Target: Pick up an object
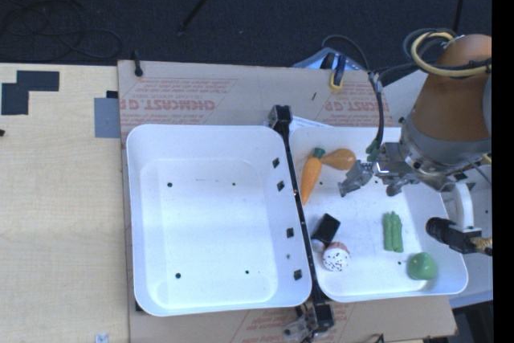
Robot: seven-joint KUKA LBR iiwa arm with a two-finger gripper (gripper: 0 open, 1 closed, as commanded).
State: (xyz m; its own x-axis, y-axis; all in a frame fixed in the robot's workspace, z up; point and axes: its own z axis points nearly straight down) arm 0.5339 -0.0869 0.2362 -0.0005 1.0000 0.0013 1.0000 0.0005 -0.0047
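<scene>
My gripper [374,182] hangs over the right bin [450,285], below the grey wrist and orange band. Its two grey fingers stand apart, open, with only white bin floor between them. An orange carrot with a green top [310,177] lies left of the left finger, beside a rounded orange piece [340,158]. A green pod [392,231] lies just below the gripper. Further down are a black block [325,228], a white and red speckled ball [336,257] and a green ball [421,266].
The left bin [148,173] sits beside the right one, with a black divider [293,197] running between them. Cardboard [201,96] lies under both bins. A black fitting on the arm [450,233] overhangs the right bin's right side.
</scene>
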